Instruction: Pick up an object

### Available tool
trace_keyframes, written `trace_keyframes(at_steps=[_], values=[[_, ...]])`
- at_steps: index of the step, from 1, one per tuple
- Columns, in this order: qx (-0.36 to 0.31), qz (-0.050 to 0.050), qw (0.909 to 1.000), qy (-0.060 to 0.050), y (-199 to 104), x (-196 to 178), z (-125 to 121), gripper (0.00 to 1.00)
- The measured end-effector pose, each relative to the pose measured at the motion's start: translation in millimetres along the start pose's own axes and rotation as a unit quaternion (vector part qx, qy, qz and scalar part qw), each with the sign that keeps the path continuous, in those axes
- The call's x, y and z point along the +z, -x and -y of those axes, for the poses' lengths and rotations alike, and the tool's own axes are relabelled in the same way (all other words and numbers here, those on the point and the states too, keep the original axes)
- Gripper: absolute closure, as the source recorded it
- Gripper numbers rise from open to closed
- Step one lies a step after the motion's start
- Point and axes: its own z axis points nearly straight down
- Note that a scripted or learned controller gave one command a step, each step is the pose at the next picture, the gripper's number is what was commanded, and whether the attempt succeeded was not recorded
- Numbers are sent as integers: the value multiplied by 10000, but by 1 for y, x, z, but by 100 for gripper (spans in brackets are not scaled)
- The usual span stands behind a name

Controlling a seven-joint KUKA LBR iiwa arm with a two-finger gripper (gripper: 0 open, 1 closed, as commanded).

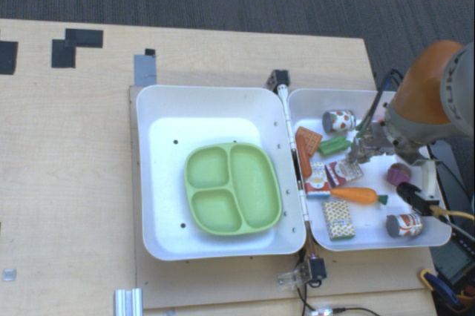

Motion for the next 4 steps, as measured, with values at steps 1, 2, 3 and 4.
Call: trace_keyframes(at_steps=[1, 2, 3, 4], values=[[-1, -1, 10000, -3, 0, 0, 0, 0], [8, 12, 10000, -53, -41, 20, 47, 0], [4, 11, 10000, -26, -42, 8, 45, 100], [3, 11, 10000, -28, -42, 9, 45, 0]])
